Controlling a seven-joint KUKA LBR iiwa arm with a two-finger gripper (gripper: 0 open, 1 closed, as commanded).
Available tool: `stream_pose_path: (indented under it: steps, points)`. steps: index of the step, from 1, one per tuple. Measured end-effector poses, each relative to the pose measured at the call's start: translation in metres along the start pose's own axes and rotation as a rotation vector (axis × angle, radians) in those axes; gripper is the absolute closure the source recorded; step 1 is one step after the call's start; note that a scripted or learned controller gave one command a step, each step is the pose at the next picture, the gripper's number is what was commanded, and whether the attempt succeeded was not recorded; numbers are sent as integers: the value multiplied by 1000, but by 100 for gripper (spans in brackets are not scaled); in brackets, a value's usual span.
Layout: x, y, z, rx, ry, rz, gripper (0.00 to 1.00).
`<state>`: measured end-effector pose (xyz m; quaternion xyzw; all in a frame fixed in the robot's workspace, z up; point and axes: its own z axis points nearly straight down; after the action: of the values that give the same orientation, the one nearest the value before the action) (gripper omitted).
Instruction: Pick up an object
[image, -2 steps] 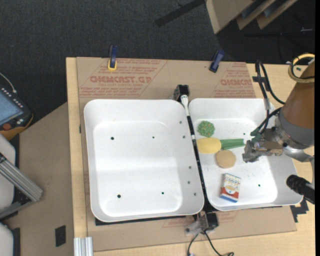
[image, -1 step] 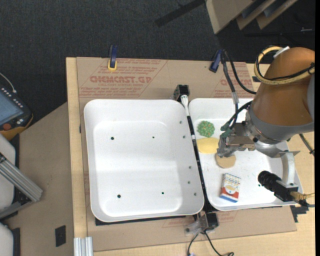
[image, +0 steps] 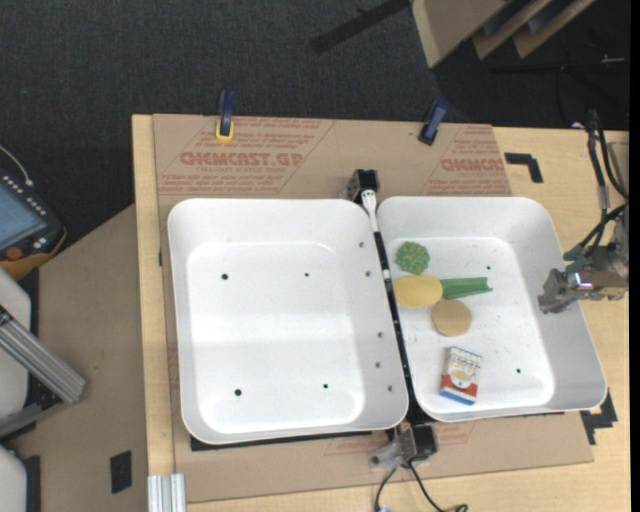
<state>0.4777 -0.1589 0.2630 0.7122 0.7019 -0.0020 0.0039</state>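
The right bin (image: 520, 225) holds several small objects on its left side. A green bumpy ball (image: 411, 257) lies nearest the back. In front of it is a yellow oval piece (image: 417, 291) with a flat green strip (image: 465, 288) sticking out to its right. A tan round disc (image: 452, 319) comes after that, and a small red, white and blue box (image: 460, 376) lies toward the front. My gripper (image: 566, 289) is low at the right rim of this bin, well to the right of all the objects and touching none of them.
The left bin (image: 270, 320) sits beside the right one, with a black divider (image: 385, 290) between them. Both rest on a cardboard sheet (image: 300, 150) held by blue clamps (image: 226, 112) at the back. Cables (image: 600, 170) hang at the far right.
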Motion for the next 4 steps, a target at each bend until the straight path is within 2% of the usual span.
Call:
stream_pose_path:
  steps: [1,2,3,4]
  points:
    - [39,2,-47,-4,7,-19,100]
    - [96,1,-82,-4,8,-21,100]
    - [72,-2,36,15,9,-11,100]
    - [73,1,19,-1,7,-14,100]
